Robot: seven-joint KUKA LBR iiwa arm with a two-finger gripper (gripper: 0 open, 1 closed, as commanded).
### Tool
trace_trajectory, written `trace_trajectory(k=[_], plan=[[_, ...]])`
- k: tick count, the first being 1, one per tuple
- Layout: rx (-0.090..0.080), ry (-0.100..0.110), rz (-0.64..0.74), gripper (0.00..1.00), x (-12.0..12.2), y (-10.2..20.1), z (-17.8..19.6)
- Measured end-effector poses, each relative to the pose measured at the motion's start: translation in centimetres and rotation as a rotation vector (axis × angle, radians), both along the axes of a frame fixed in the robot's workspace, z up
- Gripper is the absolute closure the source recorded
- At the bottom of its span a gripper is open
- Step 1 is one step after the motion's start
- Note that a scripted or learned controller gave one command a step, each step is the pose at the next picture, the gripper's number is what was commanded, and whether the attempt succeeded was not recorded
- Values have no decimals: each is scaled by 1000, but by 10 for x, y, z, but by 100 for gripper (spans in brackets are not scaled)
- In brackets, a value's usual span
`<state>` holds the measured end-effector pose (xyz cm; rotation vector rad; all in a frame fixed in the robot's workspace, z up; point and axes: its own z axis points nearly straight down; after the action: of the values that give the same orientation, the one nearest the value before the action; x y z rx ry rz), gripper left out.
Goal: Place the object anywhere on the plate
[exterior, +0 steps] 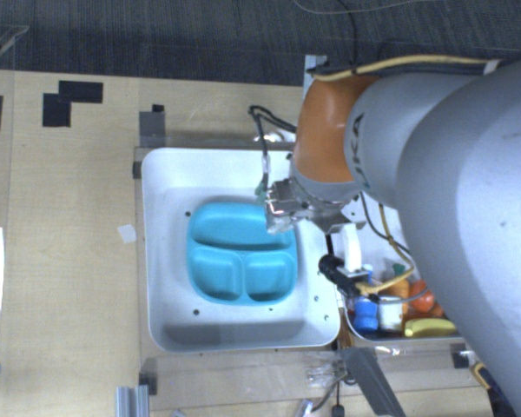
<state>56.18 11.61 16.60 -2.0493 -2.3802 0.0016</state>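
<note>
The claw (278, 208) hangs over the right rim of the blue plate (240, 252) in the left bin (161, 233). What it carries I cannot tell; other items lie in the right bin (365, 327). Best to move further over the plate before lowering.

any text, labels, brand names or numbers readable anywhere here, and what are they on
None can be read for certain.
Arm: dark lettering on the grey shell beside the orange band, seen edge-on and too blurred to read.
Blue and white container in the right bin: any label is too small to make out.
Blue plate and left bin: no marks to be seen.
</note>
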Motion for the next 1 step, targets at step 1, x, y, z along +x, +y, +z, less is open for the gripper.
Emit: trace_trajectory(k=[1], plan=[[0, -3, 236, 100, -11, -32, 40]])
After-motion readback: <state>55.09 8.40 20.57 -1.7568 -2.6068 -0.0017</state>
